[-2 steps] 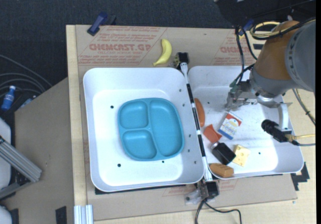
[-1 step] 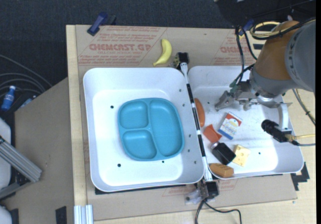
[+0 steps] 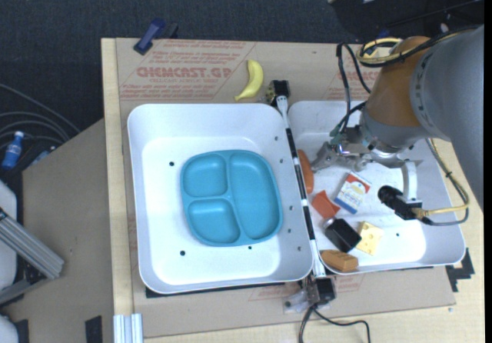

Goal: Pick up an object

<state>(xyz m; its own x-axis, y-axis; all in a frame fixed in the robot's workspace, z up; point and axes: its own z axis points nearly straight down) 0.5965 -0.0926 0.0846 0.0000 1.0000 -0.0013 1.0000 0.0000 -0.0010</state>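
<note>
My gripper (image 3: pixel 339 151) hangs low over the back left part of the right bin (image 3: pixel 438 253), under the orange-banded wrist. Whether it grips anything is hidden from me. Just left of it an orange sausage-shaped piece (image 3: pixel 306 168) lies along the bin's left wall. In front of the gripper lie a small white, red and blue box (image 3: pixel 354 193), a red-brown block (image 3: pixel 320 201), a black block (image 3: pixel 342 234), a yellow cheese wedge (image 3: pixel 370 239) and a brown bread-like piece (image 3: pixel 339 260).
The left bin (image 3: pixel 154 141) holds a blue divided plate (image 3: pixel 231 197). A yellow banana (image 3: pixel 251 80) lies on the bench behind the bins, and a blue tool (image 3: pixel 150 36) sits at the bench's back left edge. A yellow cable (image 3: pixel 442 214) loops over the right bin.
</note>
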